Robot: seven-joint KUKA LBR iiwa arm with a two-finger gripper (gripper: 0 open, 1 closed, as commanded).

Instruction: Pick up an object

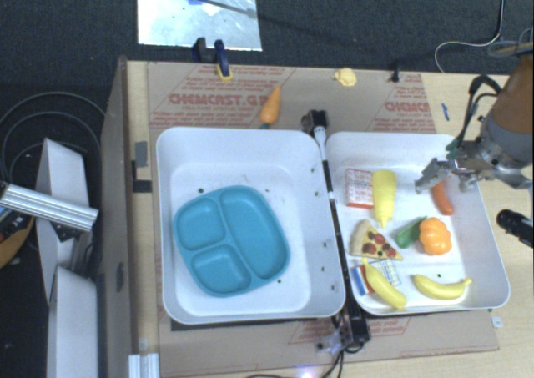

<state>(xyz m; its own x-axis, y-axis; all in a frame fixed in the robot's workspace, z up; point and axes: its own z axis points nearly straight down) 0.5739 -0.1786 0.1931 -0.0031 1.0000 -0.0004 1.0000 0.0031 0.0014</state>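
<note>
My gripper [449, 174] hangs over the upper right part of the right bin [497, 261], my arm [509, 130] entering from the right, partly cut off by the frame edge. My two fingers stand spread apart with nothing between them. Just below them lies a small orange-red carrot [442, 199], its upper end touching or hidden under one fingertip; I cannot tell which. Further objects in this bin: a corn cob [384, 194] beside a red-and-white card [360, 187], a pizza slice [373, 242], a green pepper [408, 232] partly behind an orange pumpkin [435, 235], and two bananas [440, 287], one overlapping a small packet [385, 272] too blurred to identify. The left bin [188, 155] holds a blue divided plate [230, 239].
</note>
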